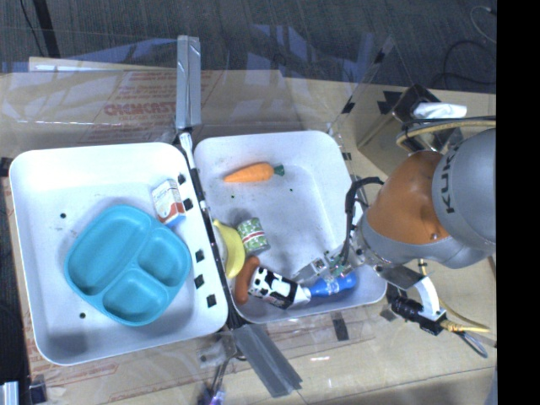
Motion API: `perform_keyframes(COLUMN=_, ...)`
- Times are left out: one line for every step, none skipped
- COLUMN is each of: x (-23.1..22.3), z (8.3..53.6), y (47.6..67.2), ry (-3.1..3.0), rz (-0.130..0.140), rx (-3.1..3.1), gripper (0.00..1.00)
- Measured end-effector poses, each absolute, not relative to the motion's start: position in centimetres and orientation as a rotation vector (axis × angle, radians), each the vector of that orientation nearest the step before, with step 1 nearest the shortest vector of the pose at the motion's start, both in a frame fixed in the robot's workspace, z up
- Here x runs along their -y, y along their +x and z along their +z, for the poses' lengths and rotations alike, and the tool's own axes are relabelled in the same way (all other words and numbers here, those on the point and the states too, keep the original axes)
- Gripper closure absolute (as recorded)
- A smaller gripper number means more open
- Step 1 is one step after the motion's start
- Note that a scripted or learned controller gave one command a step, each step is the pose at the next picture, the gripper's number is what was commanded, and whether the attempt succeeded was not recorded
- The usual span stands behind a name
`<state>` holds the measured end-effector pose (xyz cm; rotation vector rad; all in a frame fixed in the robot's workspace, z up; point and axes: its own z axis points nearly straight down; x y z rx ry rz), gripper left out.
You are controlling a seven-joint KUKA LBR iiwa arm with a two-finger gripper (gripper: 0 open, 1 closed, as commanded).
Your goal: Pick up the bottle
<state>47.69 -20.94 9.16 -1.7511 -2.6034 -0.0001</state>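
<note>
- Jaws: the gripper (pixel 331 267) sits low in the right bin (pixel 325 154), but I cannot tell how they stand.
- Camera view: the blue bottle (pixel 334 288) lies against the near wall, just below the gripper, beside a cow-patterned toy (pixel 273 287).
- Step, as I judge: closing in for the grasp; next comes a firm pinch and a lift.
- Contact with the bottle is too small to make out.

Two white bins (pixel 51 251) — one blue tray (pixel 126 264), one carrot (pixel 249 174), one banana (pixel 228 247), perhaps one bottle (pixel 333 288).
</note>
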Motion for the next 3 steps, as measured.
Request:
perform_keyframes(x=20.95, z=10.14, y=47.77, ry=-1.746, rz=0.0, rx=2.606, gripper=1.0)
perform_keyframes(x=20.94, z=10.14, y=47.77, ry=-1.746, rz=0.0, rx=2.607, gripper=0.0)
perform_keyframes(x=20.18, z=9.2, y=47.72, ry=-1.953, rz=-0.001, rx=2.456, gripper=0.0)
